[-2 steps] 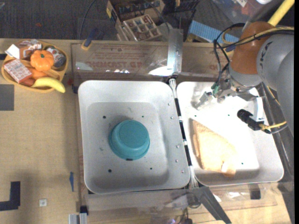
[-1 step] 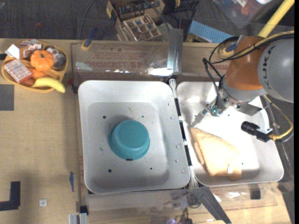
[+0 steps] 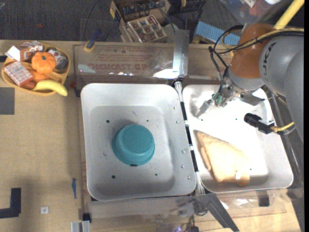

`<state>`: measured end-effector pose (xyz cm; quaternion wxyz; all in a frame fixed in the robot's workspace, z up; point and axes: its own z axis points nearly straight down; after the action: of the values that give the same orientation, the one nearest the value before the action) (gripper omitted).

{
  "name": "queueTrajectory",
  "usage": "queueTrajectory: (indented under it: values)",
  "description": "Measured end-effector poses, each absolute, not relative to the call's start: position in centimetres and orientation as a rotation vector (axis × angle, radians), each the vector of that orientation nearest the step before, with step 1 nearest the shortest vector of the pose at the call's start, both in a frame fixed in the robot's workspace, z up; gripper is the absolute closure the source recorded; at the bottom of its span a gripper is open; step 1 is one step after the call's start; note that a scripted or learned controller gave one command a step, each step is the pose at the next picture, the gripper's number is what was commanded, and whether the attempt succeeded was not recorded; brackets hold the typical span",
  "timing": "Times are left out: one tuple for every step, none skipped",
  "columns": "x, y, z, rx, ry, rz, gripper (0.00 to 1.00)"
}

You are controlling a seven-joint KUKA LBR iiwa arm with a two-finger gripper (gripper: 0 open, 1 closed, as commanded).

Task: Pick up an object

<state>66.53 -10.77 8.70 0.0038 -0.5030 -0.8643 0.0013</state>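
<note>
Hanging over the far left part of the right bin [image 3: 282,180], the tool [image 3: 206,106] points down and leftward toward that bin's floor; whether it is released or clenched I cannot tell, because it reads as a thin pale blur against the bright white bottom, and nothing can be seen gripped in it. The grey arm [image 3: 282,62] reaches in from the right, its orange band [image 3: 251,52] sitting just above the wrist, which fits a slanted approach from that side.

Two candidates for the pick lie in the bins. A tan, wedge-shaped object [image 3: 223,159], looking like a slice of bread, lies flat on the near half of the right bin, near the tool but apart from it. A teal bowl [image 3: 134,144] sits upside down in the middle of the left bin [image 3: 91,100], well apart from the tool.

Judging by position, the wedge is the closer target, though its flat lie gives little edge to pinch.

On the desk [image 3: 38,149] at the far left stands a basket of toy food [image 3: 36,69], outside both bins.
</note>
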Motion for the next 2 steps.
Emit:
queueTrajectory:
  values:
    - [57.0,-10.3,12.9,-1.539,-2.741,-0.001,0.0]
    - [53.4,-13.8,9.1,-1.529,-2.757,-0.012,0.0]
